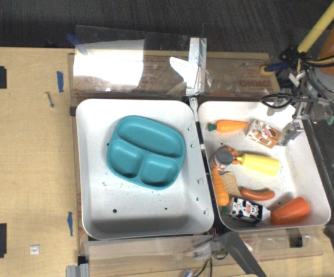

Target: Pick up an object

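The right bin (314, 172) holds several toy foods. An orange carrot (232, 126) lies at its far left, with a small patterned packet (263, 133) just right of it. Below them sit a yellow bottle (260, 164), a brown sausage (256, 194), a red-orange pepper (291, 210) and a black-and-white box (245, 209). A long orange piece (219, 189) and a tan slice (230, 182) lie along the bin's left wall. My gripper (293, 130) hangs at the bin's far right corner, just right of the packet, with nothing seen in it.
The left bin (92, 183) carries a teal divided plate (145, 150). A clear plastic sheet (138, 65) stands behind both bins. Cables and the arm's wrist (314, 91) crowd the far right corner. Brown bench (22, 154) spreads out to the left.
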Controlling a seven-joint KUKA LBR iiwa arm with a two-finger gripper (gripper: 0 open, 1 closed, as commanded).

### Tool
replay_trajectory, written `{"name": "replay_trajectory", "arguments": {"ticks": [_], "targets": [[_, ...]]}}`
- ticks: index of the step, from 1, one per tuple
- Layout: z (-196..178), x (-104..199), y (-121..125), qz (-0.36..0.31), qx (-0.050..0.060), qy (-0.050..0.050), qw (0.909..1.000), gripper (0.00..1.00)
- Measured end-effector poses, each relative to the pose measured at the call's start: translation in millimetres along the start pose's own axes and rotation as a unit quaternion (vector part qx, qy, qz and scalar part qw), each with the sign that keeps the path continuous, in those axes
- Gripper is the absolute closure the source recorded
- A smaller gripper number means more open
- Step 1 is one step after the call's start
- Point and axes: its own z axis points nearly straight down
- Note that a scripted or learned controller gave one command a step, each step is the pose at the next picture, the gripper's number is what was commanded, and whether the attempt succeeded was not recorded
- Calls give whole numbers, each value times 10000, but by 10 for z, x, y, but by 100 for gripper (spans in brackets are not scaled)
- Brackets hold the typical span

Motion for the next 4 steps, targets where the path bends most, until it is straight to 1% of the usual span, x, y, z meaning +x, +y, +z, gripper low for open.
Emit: {"name": "replay_trajectory", "arguments": {"ticks": [1, 2, 3, 4], "targets": [[796, -227, 83, -332, 24, -170, 9993, 0], [1123, -298, -241, 282, -12, 36, 9996, 0], [1117, 55, -187, 814, -5, 0, 9967, 0], [1107, 598, -288, 1628, -1, -3, 9867, 0]]}}
